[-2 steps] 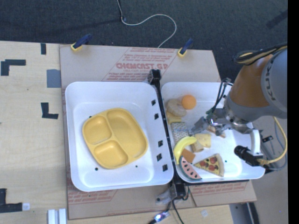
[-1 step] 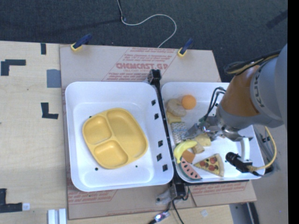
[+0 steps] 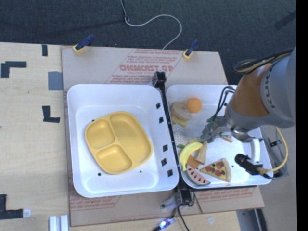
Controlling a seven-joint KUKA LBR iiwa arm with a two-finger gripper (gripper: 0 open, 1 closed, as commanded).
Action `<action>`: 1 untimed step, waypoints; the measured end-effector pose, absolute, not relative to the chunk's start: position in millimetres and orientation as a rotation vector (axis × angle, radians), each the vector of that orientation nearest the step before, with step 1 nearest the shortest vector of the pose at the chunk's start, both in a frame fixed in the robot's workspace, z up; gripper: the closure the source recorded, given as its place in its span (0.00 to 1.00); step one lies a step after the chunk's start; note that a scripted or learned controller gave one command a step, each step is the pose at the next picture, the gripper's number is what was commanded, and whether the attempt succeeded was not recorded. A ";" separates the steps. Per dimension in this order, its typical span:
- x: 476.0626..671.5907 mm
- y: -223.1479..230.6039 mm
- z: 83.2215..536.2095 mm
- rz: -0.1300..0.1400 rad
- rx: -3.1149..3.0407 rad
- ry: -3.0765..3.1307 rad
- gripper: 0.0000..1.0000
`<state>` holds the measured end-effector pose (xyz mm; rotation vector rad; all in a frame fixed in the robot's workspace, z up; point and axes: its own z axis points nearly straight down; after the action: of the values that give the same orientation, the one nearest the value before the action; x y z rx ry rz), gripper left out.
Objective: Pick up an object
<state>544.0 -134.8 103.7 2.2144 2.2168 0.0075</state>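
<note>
the tray (image 3: 118, 142) looked smooth, slightly glossy yellow plastic; both bins (image 3: 77, 100) matt white plastic; the board (image 3: 144, 69) at 12 o'clock was matt cardboard.

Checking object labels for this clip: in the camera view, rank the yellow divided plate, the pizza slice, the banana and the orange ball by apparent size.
1. yellow divided plate, by far the largest
2. pizza slice and banana, too alike to rank
3. orange ball, smallest

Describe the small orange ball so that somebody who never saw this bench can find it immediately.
Look at the right bin of the two white bins. Near its far wall, beside the divider, lies a pale beige piece, and the orange ball rests just to its right. It is the only round, plain orange thing there; the banana and pizza slice lie nearer the front.
</note>
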 end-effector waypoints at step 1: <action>548.9 -144.2 154.5 0.002 2.219 2.220 1.00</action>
<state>548.9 -144.2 154.5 2.2192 2.2200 0.0017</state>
